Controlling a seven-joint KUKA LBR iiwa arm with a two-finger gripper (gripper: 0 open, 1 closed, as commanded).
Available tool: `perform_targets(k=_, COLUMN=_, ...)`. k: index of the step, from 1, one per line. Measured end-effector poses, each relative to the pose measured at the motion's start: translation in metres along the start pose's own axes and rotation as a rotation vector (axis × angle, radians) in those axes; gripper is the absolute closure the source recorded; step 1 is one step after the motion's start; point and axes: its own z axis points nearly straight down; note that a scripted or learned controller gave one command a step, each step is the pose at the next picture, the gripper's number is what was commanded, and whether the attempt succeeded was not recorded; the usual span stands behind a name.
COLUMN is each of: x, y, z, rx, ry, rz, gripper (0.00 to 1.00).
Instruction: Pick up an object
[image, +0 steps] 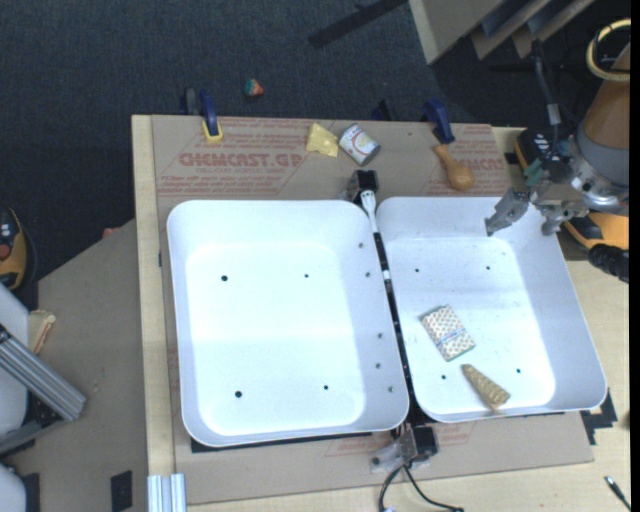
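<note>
Counter (250, 150) was a brown board w/ red print, carrying two shallow white bins side by side. Left bin (200, 230) and right bin (570, 300) touched along the middle seam. Arm (610, 130) came in from the right, grey w/ an orange band, ending over the right bin's far right corner. End effector (527, 213) hung just above that corner w/ its two fingers spread apart, nothing between them. In the right bin's near half lay a small patterned packet (447, 332), flat and tilted; just beside it, toward the near rim, a tan cone-shaped object (485, 386). Both sat well apart from the end effector. On the counter beyond the bins: a wooden-handled tool (453, 167), a yellow wedge (322, 140), a small grey-white block (359, 144).
</note>
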Motion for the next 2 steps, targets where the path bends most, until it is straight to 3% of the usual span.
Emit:
perform_targets(k=1, x=-0.005, y=-0.017, z=-0.206, rx=-0.020, ry=-0.007, rz=-0.001, gripper=0.00)
perform_targets(k=2, x=-0.004, y=0.048, z=-0.327, rx=-0.020, ry=-0.008, rz=-0.004, gripper=0.00)
